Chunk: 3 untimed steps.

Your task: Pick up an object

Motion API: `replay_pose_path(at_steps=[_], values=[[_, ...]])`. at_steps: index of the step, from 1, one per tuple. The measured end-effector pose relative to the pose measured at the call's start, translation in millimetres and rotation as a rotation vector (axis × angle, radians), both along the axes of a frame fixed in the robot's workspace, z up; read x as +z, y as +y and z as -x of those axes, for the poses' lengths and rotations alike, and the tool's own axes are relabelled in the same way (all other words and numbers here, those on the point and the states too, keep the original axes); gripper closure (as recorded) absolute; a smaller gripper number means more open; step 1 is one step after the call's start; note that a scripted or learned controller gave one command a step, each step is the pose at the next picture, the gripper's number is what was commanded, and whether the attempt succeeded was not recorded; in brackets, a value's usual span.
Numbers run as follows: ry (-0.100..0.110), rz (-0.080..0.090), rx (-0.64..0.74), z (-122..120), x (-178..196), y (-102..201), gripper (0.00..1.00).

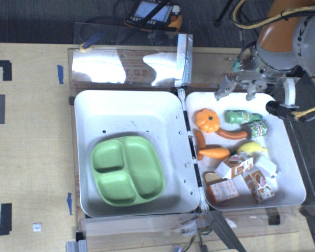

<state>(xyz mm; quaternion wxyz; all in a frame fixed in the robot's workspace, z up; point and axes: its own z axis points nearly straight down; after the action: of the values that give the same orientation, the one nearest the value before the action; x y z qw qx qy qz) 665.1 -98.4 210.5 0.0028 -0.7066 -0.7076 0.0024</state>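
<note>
The left bin [89,109] fills the middle of the frame and carries a green divided plate [127,168] in its lower half. The right bin [294,180], at centre right, is far more crowded, and that crowding is the main hazard for a pick.

The arm [283,33] hangs in the upper right corner, with its gripper [236,92] poised over the top rim of the right bin, its two fingers spread apart and nothing between them. It sits above the toys, not among them.

The likeliest targets lie just below it: an orange pumpkin [207,119] at the bin's upper left and a green bottle [244,118] to its right. Both are rounded, so a closing pinch could squeeze them sideways out of the fingers. A sausage [232,134] touches the pumpkin's lower edge, and a carrot [214,153] and a banana [251,148] lie close beneath, so a descending finger may land on a neighbour instead of beside the target.

At lower right, small cartons [242,178] pack together, touching, leaving little gap for a finger to enter. A descent near the rim risks striking the bin's wall.
</note>
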Motion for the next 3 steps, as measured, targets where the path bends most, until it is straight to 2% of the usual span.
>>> replay_pose_path(at_steps=[1, 2, 3], values=[[-0.005, 0.001, 0.059, -1.1, -105.0, 5.1, 0.00], [-0.006, 0.003, -0.182, -1.6, -27.1, -39.4, 0.00], [-0.007, 0.001, -0.119, 31.5, -126.1, -67.5, 0.00]])
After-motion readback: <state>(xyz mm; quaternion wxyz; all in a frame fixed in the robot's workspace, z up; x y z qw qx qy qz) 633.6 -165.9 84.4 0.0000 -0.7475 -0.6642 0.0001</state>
